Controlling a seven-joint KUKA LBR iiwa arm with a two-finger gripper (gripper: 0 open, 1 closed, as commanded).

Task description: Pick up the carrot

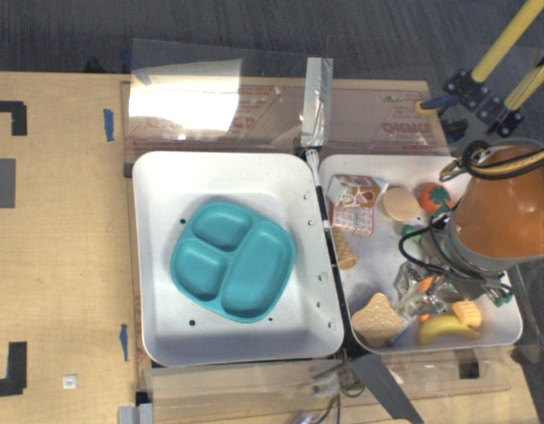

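The carrot (pixel 434 196) lies at the far side of the right bin (pixel 378 263), beside a round cracker (pixel 399 205). The tool (pixel 419 290) hangs low, nearer the bin's front, its grip state impossible to tell, so the carrot lies up-view of it.

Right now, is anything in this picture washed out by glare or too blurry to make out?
In the camera view, a bright glare patch whitens the clear panel behind the left bin; the teal plate is evenly lit and sharp; the arm throws shade over the right bin, where the claw looks dim and smeared among the toy food.
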